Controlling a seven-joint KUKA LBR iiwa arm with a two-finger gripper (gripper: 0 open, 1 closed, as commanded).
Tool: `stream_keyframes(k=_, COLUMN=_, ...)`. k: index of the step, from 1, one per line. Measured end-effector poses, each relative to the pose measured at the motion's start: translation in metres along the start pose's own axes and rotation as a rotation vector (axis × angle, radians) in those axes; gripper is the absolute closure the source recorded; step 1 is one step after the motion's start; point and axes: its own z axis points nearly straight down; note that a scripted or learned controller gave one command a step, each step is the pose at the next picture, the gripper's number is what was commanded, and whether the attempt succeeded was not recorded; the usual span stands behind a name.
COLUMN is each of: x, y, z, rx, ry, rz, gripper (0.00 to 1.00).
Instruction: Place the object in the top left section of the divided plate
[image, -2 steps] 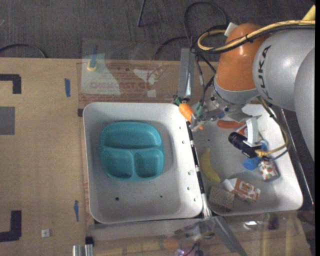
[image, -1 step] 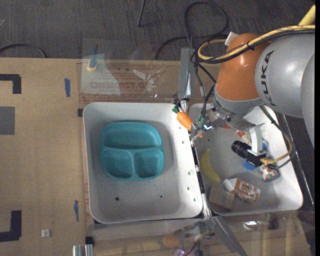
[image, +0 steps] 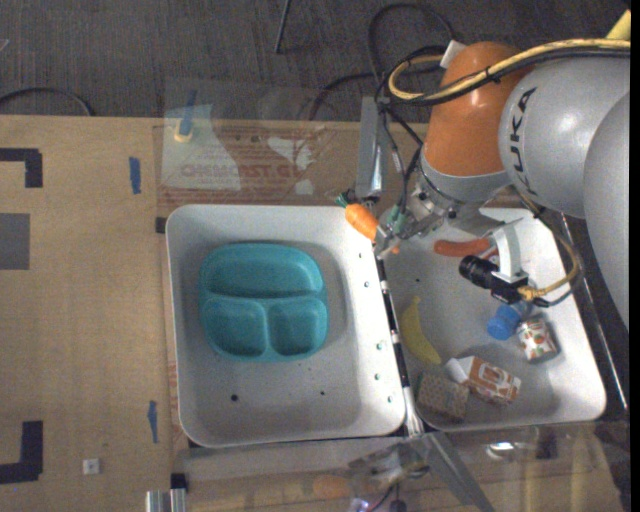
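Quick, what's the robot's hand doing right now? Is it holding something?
Hand: closed on the small orange carrot, held above the rim between the two bins, not yet over the teal divided plate.

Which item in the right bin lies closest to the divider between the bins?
The yellow banana, lying lengthwise right beside the divider; the brown square sponge and small carton sit farther right.

Divided plastic plate (image: 263, 300): teal.
Bins (image: 190, 350): white.
Carrot-shaped toy (image: 361, 220): orange.
Curved banana toy (image: 420, 335): yellow.
Small cup (image: 502, 323): blue.
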Motion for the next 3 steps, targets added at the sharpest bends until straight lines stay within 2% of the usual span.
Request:
stream_keyframes(k=1, x=0.0, y=0.0, z=0.0, rx=0.0, ry=0.0, rz=0.0, gripper=0.0)
stream_keyframes(k=2, x=0.066, y=0.001, z=-0.06, rx=-0.002, ry=0.0, rz=-0.19, gripper=0.0)
stream_keyframes(k=3, x=0.064, y=0.003, z=-0.068, rx=-0.004, ry=0.0, rz=-0.187, gripper=1.0)
